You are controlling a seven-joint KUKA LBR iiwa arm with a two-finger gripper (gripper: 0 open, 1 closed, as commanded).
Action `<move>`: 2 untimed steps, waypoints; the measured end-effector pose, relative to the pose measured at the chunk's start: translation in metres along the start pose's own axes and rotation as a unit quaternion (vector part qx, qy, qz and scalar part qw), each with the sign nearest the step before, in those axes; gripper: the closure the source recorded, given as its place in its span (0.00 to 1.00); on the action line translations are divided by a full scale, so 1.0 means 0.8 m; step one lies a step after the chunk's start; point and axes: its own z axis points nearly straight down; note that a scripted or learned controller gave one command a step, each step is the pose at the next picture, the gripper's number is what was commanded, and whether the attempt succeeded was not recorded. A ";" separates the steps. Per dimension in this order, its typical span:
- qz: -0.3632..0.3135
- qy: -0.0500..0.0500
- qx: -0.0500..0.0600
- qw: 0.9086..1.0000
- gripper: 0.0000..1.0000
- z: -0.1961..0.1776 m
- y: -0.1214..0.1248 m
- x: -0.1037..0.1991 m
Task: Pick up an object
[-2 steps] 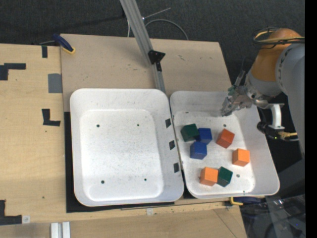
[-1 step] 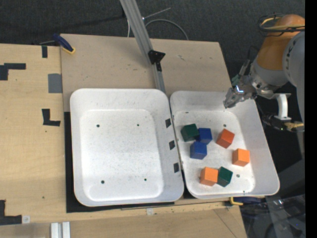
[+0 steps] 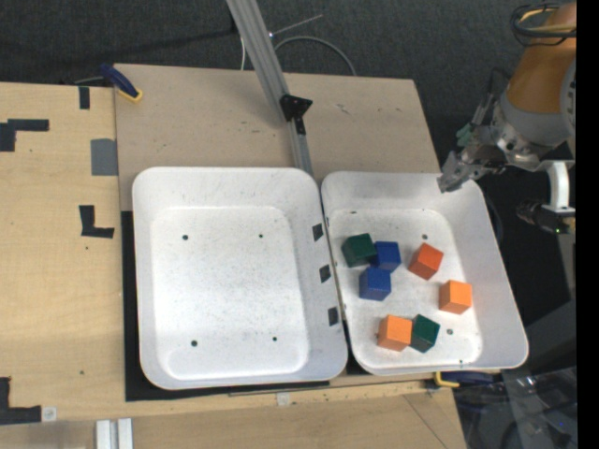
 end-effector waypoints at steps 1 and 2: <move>0.000 0.000 0.000 1.000 1.00 -0.058 0.011 0.001; -0.002 0.001 0.003 1.000 1.00 -0.065 -0.008 0.066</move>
